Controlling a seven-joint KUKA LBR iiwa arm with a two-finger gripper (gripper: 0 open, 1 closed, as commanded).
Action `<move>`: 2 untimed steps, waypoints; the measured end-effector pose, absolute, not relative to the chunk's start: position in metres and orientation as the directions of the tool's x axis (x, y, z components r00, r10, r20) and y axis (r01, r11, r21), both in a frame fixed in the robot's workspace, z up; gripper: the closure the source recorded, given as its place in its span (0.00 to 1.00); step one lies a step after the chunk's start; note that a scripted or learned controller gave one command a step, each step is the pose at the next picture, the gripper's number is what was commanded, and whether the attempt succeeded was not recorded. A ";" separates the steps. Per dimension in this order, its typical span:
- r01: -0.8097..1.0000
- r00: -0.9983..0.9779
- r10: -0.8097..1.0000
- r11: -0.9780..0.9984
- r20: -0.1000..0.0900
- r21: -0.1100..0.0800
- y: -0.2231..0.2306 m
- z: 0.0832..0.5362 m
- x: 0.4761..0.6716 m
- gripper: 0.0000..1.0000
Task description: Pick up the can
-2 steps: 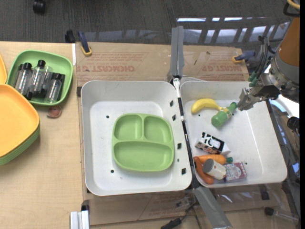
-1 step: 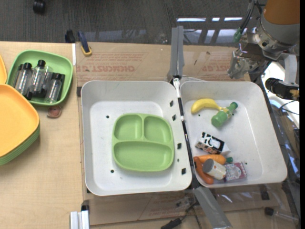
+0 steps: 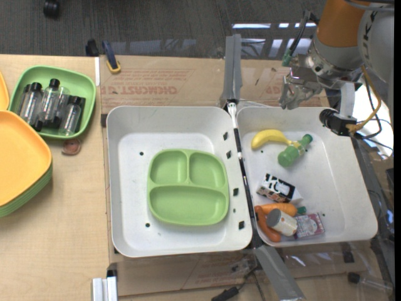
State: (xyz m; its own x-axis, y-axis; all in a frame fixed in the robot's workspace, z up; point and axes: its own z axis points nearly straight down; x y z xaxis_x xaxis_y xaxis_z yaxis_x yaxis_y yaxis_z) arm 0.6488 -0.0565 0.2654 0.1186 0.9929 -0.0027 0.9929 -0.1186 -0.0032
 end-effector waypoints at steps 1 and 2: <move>0.984 0.177 0.984 -0.177 -0.002 -0.004 -0.132 0.215 0.628 1.00; 0.994 0.110 0.994 -0.110 -0.002 -0.001 -0.087 0.270 0.659 1.00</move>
State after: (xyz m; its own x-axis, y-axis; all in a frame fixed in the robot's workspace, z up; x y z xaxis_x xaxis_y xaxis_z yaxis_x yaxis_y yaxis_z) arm 0.6590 -0.0872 0.2697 0.1101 0.9939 -0.0019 0.9939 -0.1101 -0.0006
